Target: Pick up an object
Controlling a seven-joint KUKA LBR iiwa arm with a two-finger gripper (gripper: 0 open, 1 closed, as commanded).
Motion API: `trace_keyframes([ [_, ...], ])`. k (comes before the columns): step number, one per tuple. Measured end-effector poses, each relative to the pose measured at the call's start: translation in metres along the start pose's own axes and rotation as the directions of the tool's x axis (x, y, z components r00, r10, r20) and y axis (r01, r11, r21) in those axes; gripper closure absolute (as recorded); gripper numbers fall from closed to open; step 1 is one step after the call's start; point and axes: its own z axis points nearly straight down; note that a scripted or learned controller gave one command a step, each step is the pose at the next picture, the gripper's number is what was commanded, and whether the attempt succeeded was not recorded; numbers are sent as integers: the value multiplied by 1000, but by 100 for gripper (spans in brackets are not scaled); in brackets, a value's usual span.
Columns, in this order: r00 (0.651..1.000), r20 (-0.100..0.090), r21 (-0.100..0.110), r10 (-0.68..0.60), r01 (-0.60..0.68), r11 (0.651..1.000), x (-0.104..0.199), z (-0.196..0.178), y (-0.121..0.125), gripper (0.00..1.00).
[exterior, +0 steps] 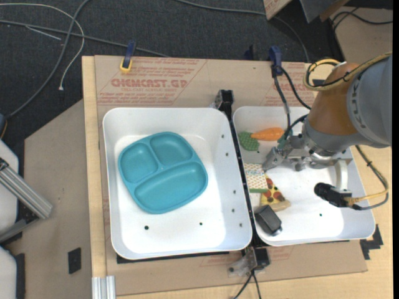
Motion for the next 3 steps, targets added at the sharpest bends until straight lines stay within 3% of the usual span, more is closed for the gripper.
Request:
trace_keyframes([
  [1, 1000, -1, -3, 1, -1, 1000, 0, -12, 1, 100],
  [3, 1000, 1, -11, -3, 3, 1000, 10, -133, 11, 100],
])
